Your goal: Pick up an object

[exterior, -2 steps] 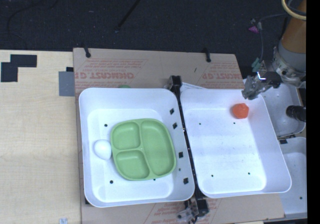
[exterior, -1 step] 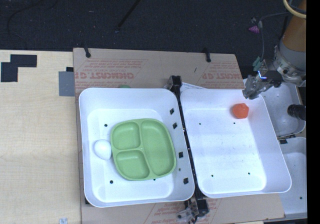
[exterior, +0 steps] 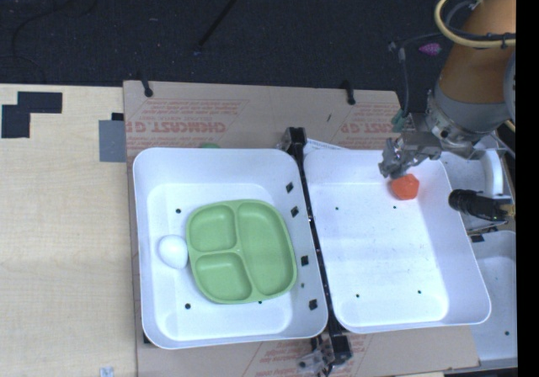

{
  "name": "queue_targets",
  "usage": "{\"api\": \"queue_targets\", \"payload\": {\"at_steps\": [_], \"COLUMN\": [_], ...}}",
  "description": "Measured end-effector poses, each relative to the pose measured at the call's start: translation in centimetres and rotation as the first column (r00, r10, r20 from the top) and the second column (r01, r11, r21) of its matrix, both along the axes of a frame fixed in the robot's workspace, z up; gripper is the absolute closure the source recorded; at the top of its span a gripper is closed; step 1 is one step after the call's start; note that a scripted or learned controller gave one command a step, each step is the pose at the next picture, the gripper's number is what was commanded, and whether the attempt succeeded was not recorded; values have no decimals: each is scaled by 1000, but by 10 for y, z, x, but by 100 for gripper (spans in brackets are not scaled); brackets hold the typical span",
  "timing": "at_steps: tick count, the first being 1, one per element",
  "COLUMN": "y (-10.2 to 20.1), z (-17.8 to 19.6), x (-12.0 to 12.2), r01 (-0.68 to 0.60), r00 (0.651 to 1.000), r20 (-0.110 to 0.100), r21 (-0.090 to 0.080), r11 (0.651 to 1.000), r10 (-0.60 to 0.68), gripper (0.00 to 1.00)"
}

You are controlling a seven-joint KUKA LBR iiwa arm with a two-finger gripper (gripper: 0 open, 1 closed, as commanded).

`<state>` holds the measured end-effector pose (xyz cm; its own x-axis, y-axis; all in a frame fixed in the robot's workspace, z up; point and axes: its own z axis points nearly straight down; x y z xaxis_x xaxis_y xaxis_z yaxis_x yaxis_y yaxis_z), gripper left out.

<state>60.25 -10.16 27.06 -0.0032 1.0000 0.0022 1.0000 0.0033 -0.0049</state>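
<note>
A small orange-red object (exterior: 405,187) lies in the right bin (exterior: 396,300), near its far right corner. My gripper (exterior: 396,165) hangs just above and to the left of it, at the bin's far edge, and its tips almost touch the object's top. In the left bin (exterior: 160,316) sits a green three-compartment plate (exterior: 240,251). A white egg-shaped object (exterior: 173,251) rests against the plate's left side.
A black divider (exterior: 305,232) runs between the two bins. A black cylindrical part (exterior: 476,203) sticks in over the right bin's right rim. Brown cardboard (exterior: 253,119) lies under the bins, and pale wood bench (exterior: 59,241) extends to the left.
</note>
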Motion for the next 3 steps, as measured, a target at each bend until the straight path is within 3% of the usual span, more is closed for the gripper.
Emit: {"api": "queue_targets", "payload": {"at_steps": [3], "y": [137], "z": [-18], "x": [-24], "r01": [-1], "r00": [1000], "r20": [0], "r21": [0], "r11": [1000], "r10": [1], "gripper": [100]}}
